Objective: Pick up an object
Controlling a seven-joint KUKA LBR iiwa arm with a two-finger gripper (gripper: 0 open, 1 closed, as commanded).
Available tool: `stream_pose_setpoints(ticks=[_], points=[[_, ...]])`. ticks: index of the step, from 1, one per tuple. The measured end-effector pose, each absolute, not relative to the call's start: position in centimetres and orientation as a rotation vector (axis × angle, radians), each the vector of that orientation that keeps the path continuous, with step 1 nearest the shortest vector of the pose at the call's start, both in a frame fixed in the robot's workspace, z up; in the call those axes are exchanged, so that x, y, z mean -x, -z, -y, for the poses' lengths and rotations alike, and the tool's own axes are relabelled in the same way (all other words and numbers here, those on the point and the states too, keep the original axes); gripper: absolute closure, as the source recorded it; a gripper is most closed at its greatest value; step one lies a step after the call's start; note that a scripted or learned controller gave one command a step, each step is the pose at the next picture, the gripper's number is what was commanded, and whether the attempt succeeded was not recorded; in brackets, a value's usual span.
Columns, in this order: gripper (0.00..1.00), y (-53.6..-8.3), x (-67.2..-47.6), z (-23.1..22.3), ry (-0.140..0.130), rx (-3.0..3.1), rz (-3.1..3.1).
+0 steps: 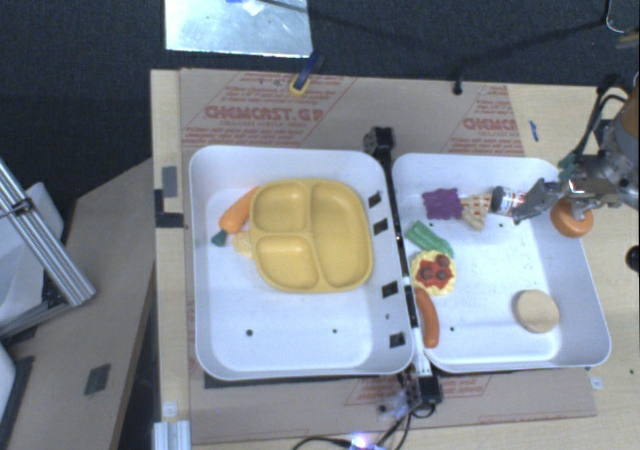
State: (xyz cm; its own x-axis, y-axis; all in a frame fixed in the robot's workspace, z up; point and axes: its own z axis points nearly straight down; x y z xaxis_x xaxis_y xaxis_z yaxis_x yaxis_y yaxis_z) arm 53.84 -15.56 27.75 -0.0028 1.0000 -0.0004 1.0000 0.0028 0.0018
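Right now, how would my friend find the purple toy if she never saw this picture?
Look at the right-hand white bin, the one without the yellow divided plate. Near its far edge lies the purple toy, just left of a pale waffle-like piece and above a green toy. It is the one purple thing there; its neighbours are tan, green, red and orange.

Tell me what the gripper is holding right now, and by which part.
Cannot be told. The gripper sits over the right bin, close to the waffle-cone toy, but no object shows clearly between its fingers.
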Motion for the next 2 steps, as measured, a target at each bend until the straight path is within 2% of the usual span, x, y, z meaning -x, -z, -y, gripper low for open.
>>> stream_pose_setpoints(ticks=[1, 2], points=[[0.00, -22.2, -54.8, 15.4, 0.001, -2.220, -2.224], [0.00, -17.7, -54.8, 14.6, 0.001, -2.221, -2.224]])
